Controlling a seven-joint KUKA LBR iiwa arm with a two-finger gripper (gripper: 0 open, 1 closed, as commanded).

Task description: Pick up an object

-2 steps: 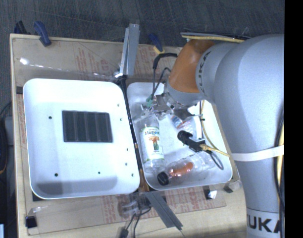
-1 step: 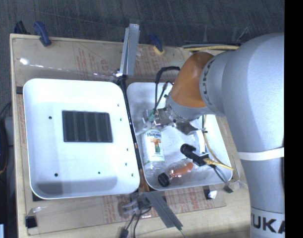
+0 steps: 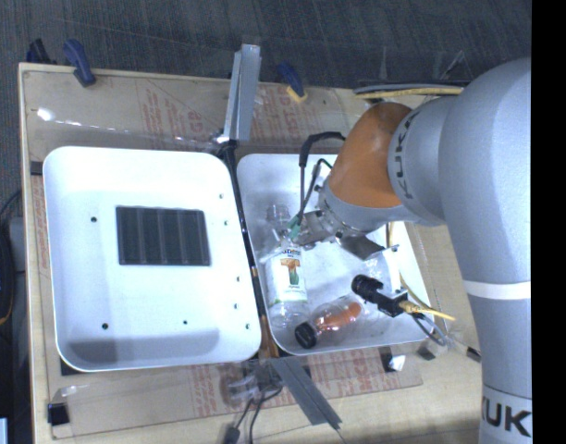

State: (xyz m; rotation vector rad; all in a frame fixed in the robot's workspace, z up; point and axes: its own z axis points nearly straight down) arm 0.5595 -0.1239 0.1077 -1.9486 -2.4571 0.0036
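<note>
Grey arm with orange band reaches in over right shallow white bin [image 3: 263,181]. Hand [image 3: 300,232] low inside it; grip state cannot tell.

Clear plastic bottle with white-and-green label [image 3: 289,280] lies just beside hand, on near side; contact unclear. Clear plastic bottle with orange contents and black cap [image 3: 331,320] lies further toward near rim.

Left shallow white bin [image 3: 79,248], well apart from hand, shows dark ribbed rectangle [image 3: 163,236] in floor.

Pale worktop [image 3: 126,118] with red print; blue clamps [image 3: 79,63] on far edge. Dark grey carpet [image 3: 264,7] beyond.
</note>
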